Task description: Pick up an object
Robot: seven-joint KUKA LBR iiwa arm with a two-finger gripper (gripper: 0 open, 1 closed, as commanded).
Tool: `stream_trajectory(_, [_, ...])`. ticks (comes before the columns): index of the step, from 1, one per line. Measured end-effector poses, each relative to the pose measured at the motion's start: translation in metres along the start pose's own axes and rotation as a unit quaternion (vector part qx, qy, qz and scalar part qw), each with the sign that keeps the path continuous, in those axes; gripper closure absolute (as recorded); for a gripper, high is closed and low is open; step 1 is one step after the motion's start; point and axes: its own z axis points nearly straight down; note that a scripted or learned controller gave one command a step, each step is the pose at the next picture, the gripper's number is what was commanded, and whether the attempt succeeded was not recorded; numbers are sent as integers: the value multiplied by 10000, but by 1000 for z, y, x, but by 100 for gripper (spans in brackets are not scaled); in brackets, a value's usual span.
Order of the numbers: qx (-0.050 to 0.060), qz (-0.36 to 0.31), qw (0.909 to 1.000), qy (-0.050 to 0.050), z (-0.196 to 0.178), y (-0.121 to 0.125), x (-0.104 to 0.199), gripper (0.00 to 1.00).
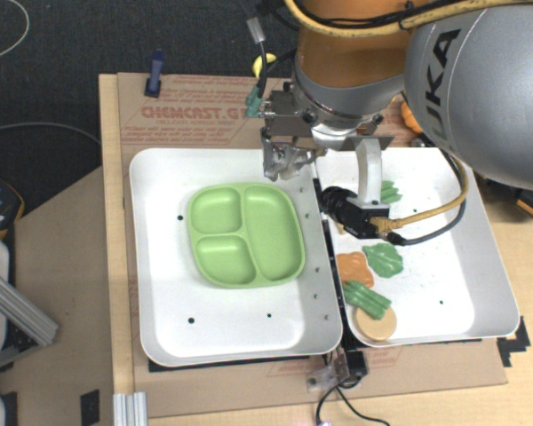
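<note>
left shallow white bin [151, 238]: holds pale green three-compartment plastic plate [246, 234], flat, near bin middle, slightly skewed, no clear long axis. two-finger gripper [287, 169]: low over left bin's far right corner, just beyond plate's far right corner; plate lies near-left of it; grip state cannot tell, nothing seen held. right shallow white bin [480, 282]: green leafy toy pieces [384, 257], orange toy piece [355, 267], tan round disc [377, 325] clustered by its left wall, near-right of gripper; adjoining bin walls stand between.

Two bins [160, 238] [453, 264], one plate [246, 235], one disc [377, 326], three green pieces [384, 257] [366, 298] [389, 191], one orange [354, 268].
</note>
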Motion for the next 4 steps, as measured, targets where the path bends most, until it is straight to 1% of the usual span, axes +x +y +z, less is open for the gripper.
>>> stream_trajectory(1, [-66,-63,9999,44,-41,-67,67,100])
stream_trajectory(2, [-144,-20,9999,66,-182,-65,61,100])
stream_trajectory(3, [-41,33,10000,14,-173,-65,-25,100])
stream_trajectory(4, [34,-26,10000,-10,-2,-66,28,100])
